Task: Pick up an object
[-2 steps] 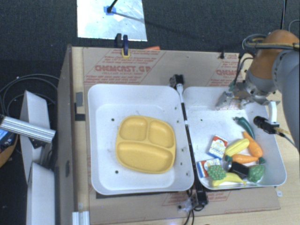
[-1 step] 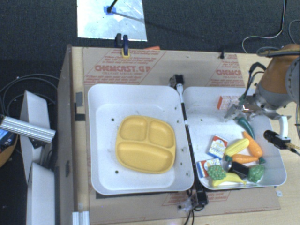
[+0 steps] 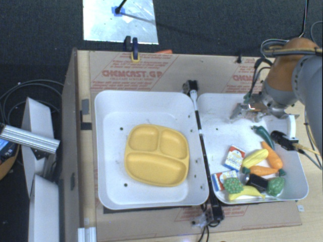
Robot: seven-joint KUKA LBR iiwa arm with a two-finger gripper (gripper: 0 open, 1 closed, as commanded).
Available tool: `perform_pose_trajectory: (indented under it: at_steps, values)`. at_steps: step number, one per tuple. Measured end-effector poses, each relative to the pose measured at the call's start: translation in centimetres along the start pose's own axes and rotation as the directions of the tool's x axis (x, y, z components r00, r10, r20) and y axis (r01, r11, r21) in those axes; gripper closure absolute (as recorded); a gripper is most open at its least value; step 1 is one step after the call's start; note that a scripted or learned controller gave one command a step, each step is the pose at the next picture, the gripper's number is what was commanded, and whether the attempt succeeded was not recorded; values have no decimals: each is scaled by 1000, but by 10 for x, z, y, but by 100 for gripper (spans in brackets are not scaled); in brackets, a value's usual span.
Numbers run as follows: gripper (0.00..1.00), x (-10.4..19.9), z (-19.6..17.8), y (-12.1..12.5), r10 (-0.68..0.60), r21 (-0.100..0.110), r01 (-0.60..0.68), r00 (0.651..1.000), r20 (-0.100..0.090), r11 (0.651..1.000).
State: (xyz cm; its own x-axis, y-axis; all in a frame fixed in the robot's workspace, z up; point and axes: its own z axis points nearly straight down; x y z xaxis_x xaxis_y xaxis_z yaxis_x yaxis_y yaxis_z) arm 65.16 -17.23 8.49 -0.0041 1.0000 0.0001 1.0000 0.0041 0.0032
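Arm (image 3: pixel 298 74) cut off by the right edge, gripper (image 3: pixel 246 110) blurred, toy pile (image 3: pixel 252 178) overlapping, lower pieces partly hidden.

light: bright, even | glare: foil sheet (image 3: pixel 120 14) (washed white) | focus: slightly soft

Yellow tray (image 3: pixel 156 155), white bins (image 3: pixel 113 135), orange carrots (image 3: pixel 274 158).

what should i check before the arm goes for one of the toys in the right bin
1. Pincer over the right bin: ok.
2. Pincer above a toy: not ok, the pile sits nearer the camera, around the banana and carrot.
3. Pincer carrying nothing: cannot tell.
4. Toys apart enough for a clean grab: not ok, they touch and overlap.
5. Yellow plate out of the way in the left bin: ok.
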Motion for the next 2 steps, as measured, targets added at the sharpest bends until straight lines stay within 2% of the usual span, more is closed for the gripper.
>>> perform_pose_trajectory:
  at_steps: [1,2]
  values:
    - [0,-32,0,-100,4,2,-4,1000,1,1000]
    - [0,-30,0,-32,1,-1,-1,1000,1,1000]
